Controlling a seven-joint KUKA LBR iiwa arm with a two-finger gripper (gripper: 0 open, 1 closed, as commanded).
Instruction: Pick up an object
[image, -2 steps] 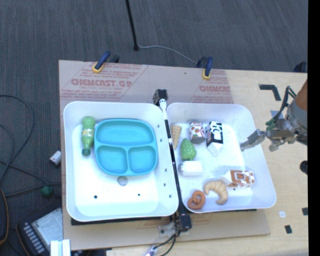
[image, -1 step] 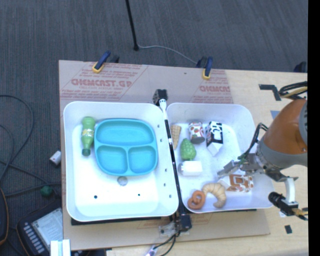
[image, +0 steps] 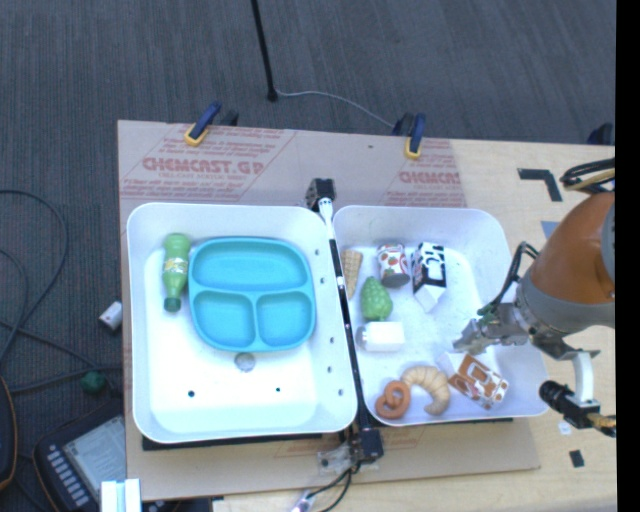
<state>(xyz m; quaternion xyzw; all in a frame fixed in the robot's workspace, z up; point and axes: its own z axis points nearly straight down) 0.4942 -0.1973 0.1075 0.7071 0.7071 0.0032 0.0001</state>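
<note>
cardboard-topped bench, two white bins

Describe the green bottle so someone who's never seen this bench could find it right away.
Start at the left white bin, which holds a blue three-compartment plastic tray. The green plastic bottle lies just beyond the tray's left edge, lengthwise. It is slim, with a pale label band, and is the green item in that bin.
</note>
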